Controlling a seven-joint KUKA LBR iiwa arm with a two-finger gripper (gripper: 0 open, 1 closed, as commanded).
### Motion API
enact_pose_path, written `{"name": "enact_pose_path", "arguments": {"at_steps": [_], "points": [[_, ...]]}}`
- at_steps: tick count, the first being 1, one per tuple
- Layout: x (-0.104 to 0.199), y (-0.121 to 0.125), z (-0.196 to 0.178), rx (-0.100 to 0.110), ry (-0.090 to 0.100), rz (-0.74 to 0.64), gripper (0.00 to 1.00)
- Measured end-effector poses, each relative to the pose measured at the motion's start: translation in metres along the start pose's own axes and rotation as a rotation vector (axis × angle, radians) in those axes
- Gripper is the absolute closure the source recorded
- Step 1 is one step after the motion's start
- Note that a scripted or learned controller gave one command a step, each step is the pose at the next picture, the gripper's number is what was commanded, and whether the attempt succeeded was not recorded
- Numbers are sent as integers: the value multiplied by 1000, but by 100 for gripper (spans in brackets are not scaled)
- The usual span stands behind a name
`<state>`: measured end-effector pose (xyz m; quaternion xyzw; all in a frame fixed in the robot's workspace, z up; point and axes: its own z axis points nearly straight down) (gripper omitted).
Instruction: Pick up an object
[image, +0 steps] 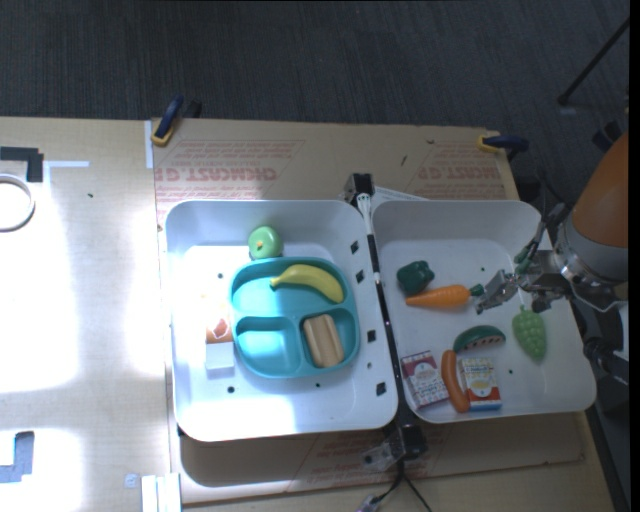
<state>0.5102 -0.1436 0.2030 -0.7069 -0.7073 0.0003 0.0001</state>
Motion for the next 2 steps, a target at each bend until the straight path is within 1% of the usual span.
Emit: {"name": "enact_pose_path", "arguments": {"at_steps": [1, 2], "points": [[17, -29, 97, 1, 1, 4, 0], [46, -31, 108, -9, -6, 6, 0]]}}
